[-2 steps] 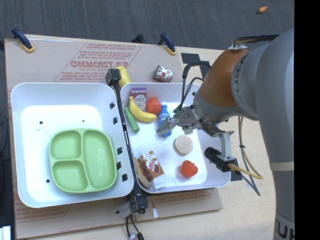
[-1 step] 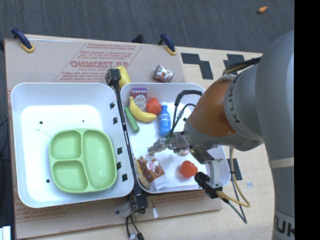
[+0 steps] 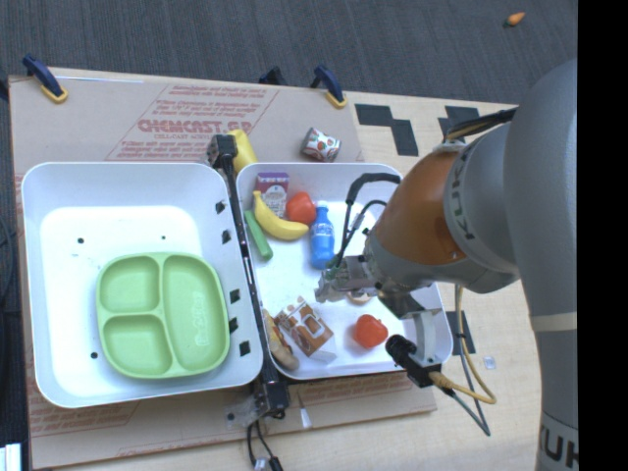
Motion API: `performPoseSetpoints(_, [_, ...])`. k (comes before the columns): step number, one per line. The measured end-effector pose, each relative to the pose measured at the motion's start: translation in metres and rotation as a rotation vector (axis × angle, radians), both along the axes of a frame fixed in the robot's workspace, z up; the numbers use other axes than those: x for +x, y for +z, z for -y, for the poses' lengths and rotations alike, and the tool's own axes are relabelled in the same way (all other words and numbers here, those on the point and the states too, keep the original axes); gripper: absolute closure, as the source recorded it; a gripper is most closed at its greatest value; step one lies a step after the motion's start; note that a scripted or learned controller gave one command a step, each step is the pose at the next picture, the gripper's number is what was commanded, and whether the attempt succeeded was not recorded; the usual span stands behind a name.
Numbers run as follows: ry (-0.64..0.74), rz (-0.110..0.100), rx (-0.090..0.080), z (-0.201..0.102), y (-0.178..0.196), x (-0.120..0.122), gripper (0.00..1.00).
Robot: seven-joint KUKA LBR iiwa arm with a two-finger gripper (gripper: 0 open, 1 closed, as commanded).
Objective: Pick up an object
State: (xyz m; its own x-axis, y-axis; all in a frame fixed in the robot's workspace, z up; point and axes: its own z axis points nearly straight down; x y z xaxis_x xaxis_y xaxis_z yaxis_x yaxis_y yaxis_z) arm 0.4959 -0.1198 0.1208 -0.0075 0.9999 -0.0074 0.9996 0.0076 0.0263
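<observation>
The right bin point(image 3: 294, 368) holds a blue bottle point(image 3: 322, 239), a yellow banana point(image 3: 278, 224), a red round fruit point(image 3: 299, 208), a purple-topped carton point(image 3: 274, 186), a green stick-like item point(image 3: 258, 234), a brown and white packet point(image 3: 305, 329) and a red pepper-like piece point(image 3: 370, 332). My gripper point(image 3: 337, 287) hangs low over the bin's middle, just below the blue bottle and above the packet. The wrist and orange band cover the bin's right half.
The left bin point(image 3: 59, 194) carries a green divided plate point(image 3: 162, 314). A small red and white cup point(image 3: 321, 145) lies on the cardboard behind the bins. Blue clamps point(image 3: 330, 84) grip the bench's far edge. Cables trail at the front right.
</observation>
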Motion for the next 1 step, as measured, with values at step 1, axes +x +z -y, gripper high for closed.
performPoseSetpoints(1, [0.005, 0.000, 0.000, -0.0002, 0.0101, 0.0009, 1.00])
